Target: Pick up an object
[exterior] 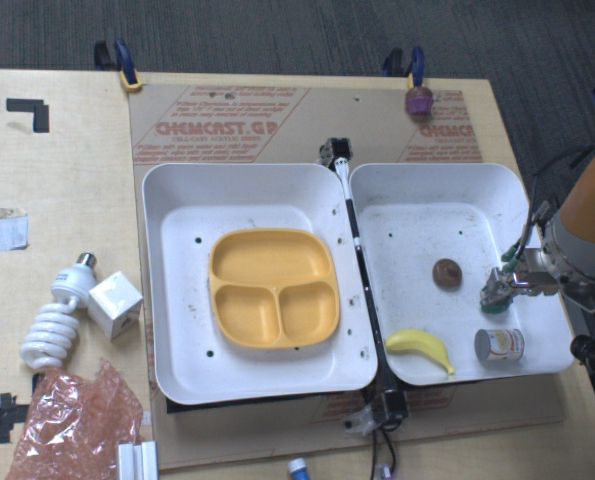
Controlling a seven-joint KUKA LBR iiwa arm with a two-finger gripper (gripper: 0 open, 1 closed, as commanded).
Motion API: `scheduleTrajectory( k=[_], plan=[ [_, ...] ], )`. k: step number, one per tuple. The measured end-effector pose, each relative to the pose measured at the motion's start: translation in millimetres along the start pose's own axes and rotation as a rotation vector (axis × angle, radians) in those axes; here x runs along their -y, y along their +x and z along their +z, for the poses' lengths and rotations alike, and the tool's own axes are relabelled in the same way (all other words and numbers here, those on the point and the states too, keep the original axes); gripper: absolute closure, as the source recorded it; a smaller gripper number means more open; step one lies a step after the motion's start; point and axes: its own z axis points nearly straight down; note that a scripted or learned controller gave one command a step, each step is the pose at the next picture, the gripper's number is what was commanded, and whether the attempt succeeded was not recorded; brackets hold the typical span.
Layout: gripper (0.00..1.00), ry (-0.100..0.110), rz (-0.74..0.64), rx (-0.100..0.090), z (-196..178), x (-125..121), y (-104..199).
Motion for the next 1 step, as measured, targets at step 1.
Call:
scheduleTrajectory(
  k=[1],
  plan=[
    [0.0,0.0,0.0,0.0,0.0,0.0,0.0]
  ],
)
